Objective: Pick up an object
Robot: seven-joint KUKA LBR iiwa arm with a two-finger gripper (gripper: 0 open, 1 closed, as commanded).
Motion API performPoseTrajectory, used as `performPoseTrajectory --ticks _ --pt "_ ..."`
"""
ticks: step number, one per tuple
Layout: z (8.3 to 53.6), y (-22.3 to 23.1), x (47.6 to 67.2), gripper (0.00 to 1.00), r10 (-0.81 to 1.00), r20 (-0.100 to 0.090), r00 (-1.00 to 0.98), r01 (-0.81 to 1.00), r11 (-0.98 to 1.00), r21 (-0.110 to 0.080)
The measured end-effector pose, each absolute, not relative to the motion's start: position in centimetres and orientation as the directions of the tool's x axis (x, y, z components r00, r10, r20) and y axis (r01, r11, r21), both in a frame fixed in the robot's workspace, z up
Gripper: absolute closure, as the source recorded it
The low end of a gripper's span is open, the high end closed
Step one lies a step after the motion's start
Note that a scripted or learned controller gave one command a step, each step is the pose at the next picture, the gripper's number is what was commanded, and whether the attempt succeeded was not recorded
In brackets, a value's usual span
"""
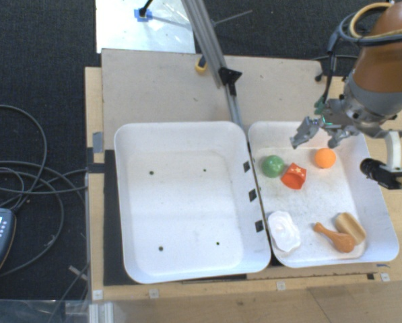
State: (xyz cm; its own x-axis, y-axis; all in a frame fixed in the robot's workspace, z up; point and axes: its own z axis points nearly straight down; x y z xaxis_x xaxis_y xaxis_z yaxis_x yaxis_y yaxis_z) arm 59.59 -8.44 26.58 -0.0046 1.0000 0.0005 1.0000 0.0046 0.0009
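Note:
The right bin (pixel 372 200) holds a green ball (pixel 273 165), a red cup-like piece (pixel 294 176), an orange ball (pixel 325 158), a white crumpled object (pixel 283 230), a brown drumstick shape (pixel 334 237) and a tan bread-like piece (pixel 350 225). My gripper (pixel 319 134) hovers over the bin's far edge, above and a little left of the orange ball. Its two fingers are spread apart with nothing between them.
The left bin (pixel 130 180) lies beside the right one, with black clips along their shared rim. A grey pole (pixel 207 36) slants over the bench behind the bins. Cables and a tablet lie on the floor at left.

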Motion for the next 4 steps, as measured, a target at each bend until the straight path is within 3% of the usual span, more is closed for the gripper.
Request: performPoseTrajectory --ticks 1,4 --pt "26.6 -8.4 59.6 0.00 1.000 0.001 -0.004 1.000 0.004 0.001" --pt "12.1 -8.5 57.8 0.00 1.000 0.001 -0.001 1.000 0.001 -0.004"
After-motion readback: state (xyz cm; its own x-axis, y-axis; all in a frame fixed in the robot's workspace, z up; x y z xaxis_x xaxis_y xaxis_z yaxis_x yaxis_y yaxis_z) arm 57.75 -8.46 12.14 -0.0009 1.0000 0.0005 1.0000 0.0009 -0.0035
